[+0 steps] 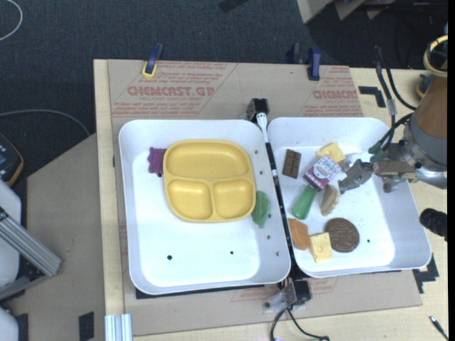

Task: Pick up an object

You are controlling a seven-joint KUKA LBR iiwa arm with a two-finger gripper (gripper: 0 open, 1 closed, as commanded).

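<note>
My gripper (353, 177) hangs over the middle of the right bin (398, 222), reaching in from the right. Its fingers (357, 174) stand apart with nothing between them. Just left of them lie a purple-and-white packet (323, 170), a tan piece (328, 199) and a green pickle-shaped toy (304, 202). A yellow cheese wedge (330, 152) sits behind the packet. A brown block (291, 163) lies further left. Nearer the front are a round brown cookie (343, 234), a yellow cube (320, 247) and an orange cracker (298, 234).
The left bin (142, 219) holds a yellow divided plate (210, 180), a purple toy (156, 160) at its left edge and a green toy (261, 208) at its right. The bins meet along a raised rim (274, 183). Cables run at the far right.
</note>
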